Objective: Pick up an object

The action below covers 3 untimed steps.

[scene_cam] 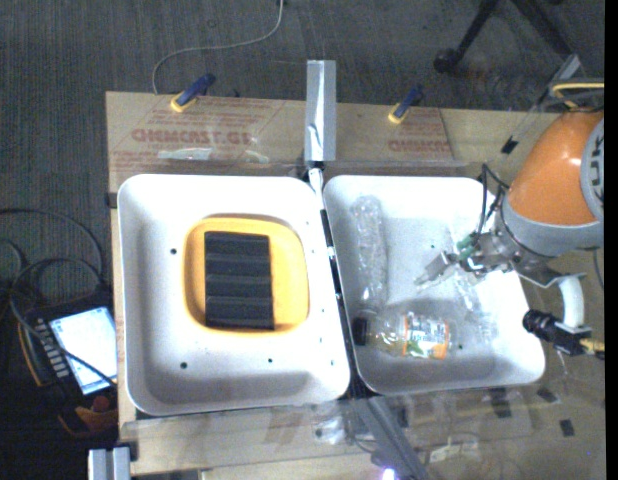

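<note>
Spanning most of the scene, the wooden worktop (139, 128) carries two shallow white bins side by side, with two blue-and-yellow clamps (192, 92) gripping its far edge and an upright metal post (320, 108) standing between them at the middle of that edge. Occupying the worktop's left half, the left bin (149, 368) holds a yellow tray-like object (246, 274) with a black ribbed insert, lying flat near the bin's centre. Beside it, the right bin (509, 358) fills the worktop's right half. Reaching in over that bin's right rim is the arm (554, 183), its orange band and grey wrist hanging above the bin's far right corner. Below the wrist, the gripper (451, 261) sits low over the right-hand part of the right bin, pointing leftward; whether it is spread or closed cannot be made out, and nothing can be seen caught in it. A clear plastic bottle (367, 243) lies lengthwise along the right bin's left wall, running from the far side toward the middle. A second clear bottle with an orange and green label (414, 334) lies on its side near the bin's near edge, its dark cap pointing toward the left wall. Just beside the gripper, toward the bin's near right corner, lies a crumpled piece of clear plastic (474, 303), its exact form hard to tell.
</note>
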Motion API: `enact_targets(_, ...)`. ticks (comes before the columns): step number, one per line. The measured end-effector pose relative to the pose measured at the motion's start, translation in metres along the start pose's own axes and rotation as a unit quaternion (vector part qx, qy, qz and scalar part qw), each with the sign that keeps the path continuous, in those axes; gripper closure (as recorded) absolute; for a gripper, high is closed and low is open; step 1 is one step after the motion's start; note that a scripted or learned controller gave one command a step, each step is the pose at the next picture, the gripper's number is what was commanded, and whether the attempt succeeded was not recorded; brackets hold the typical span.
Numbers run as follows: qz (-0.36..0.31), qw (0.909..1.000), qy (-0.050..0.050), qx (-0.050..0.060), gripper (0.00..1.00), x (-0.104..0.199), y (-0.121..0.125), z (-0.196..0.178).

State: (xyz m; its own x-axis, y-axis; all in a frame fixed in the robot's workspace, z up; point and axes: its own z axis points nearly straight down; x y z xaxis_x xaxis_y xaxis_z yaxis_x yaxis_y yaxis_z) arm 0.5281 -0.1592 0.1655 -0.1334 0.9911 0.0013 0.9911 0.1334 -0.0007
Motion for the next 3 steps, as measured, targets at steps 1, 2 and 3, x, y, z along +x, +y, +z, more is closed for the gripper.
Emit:
enact_targets(1,-0.034,0.9994,0.002,-0.009,0.0,0.002,-0.036,0.074)
enact_targets(2,0.069,0.9975,0.009,-0.003,0.0,-0.018,0.044,0.075)
enact_targets(3,-0.036,0.9993,-0.002,-0.01,0.0,-0.013,-0.003,0.074)
